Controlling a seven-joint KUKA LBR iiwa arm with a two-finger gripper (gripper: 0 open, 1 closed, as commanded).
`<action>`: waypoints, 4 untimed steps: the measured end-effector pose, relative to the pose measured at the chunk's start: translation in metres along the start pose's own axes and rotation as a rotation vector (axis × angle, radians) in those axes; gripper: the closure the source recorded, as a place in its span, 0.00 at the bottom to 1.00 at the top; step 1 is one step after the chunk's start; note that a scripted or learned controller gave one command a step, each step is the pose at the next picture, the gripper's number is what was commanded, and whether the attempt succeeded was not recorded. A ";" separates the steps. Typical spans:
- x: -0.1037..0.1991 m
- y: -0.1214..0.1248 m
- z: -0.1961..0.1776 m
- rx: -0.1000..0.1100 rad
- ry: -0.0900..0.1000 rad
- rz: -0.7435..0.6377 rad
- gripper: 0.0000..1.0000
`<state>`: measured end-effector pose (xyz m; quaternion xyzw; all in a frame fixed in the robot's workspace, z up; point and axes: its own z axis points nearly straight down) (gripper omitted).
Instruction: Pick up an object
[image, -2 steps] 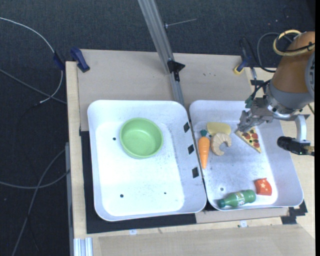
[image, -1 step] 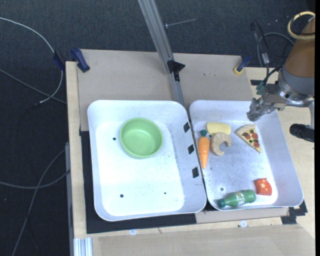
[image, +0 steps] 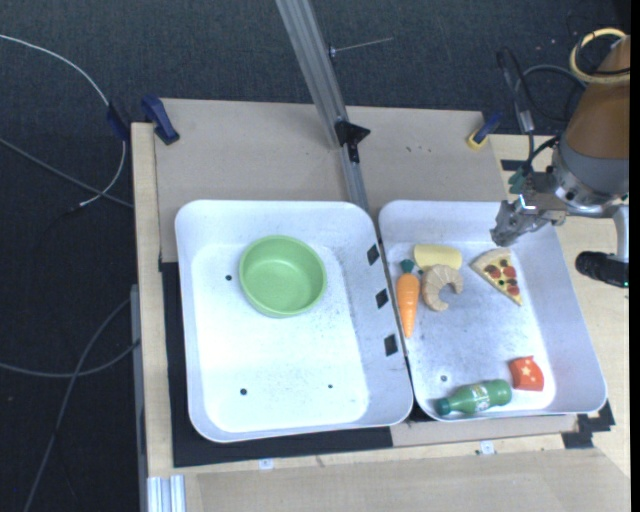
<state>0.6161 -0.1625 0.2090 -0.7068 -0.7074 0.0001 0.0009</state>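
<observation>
My gripper (image: 506, 229) hangs over the upper right part of the right bin (image: 560, 300), just above the toy pizza slice (image: 499, 275). Nothing shows between its fingers. To its left lie a yellow cheese wedge (image: 438, 256), a tan croissant (image: 441, 287) and an orange carrot (image: 407, 302). Near the bin's front edge rest a green bottle (image: 475, 398) on its side and a red pepper (image: 527, 373).
The left bin (image: 290, 400) holds a green bowl (image: 283, 275). A metal pole (image: 322, 80) slants across the bench from the top toward the gap between the bins. Blue clamps (image: 158, 120) grip the bench's back corners.
</observation>
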 end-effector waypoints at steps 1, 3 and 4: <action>0.059 0.016 -0.008 -0.007 0.001 -0.006 1.00; 0.176 0.029 -0.017 -0.002 0.002 -0.005 1.00; 0.234 0.026 -0.013 0.002 0.003 -0.005 1.00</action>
